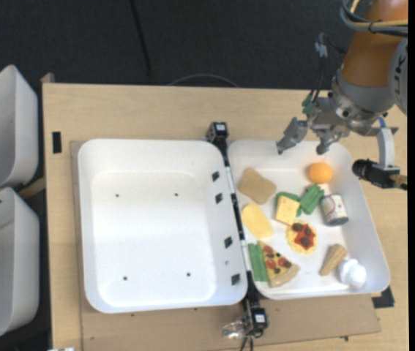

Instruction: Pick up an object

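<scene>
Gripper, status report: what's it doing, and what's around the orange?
Gripper open, holding nothing, above right bin's far edge. Orange just below it, lying loose. Can and green piece close beside the orange.

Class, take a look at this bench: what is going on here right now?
A grey and orange robot arm reaches in over the far edge of the right bin, which holds toy food: an orange, a small can, a pizza slice and more. Its gripper is open, above the bin, holding nothing. The left bin sits beside it.
</scene>
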Robot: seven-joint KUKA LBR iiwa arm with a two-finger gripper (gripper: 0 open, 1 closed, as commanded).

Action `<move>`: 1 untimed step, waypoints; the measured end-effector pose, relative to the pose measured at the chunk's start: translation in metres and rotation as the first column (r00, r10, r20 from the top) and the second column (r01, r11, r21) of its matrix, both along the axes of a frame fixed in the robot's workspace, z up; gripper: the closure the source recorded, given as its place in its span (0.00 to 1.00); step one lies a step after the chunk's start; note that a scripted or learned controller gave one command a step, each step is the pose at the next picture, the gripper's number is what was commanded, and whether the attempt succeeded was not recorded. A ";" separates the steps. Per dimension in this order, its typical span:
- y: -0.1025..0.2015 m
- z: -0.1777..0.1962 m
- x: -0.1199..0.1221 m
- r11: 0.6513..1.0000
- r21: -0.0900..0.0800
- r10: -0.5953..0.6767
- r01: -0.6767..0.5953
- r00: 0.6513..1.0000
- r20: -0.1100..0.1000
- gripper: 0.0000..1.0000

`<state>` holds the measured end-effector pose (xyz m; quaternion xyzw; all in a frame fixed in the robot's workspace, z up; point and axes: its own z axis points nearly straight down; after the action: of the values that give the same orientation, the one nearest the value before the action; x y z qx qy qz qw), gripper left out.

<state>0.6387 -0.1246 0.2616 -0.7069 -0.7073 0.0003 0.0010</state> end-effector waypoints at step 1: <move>-0.053 -0.170 -0.109 1.000 -0.001 -0.009 0.009 1.000 -0.012 0.00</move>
<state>0.5298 -0.1780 0.0918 -0.7102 -0.7040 0.0046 0.0049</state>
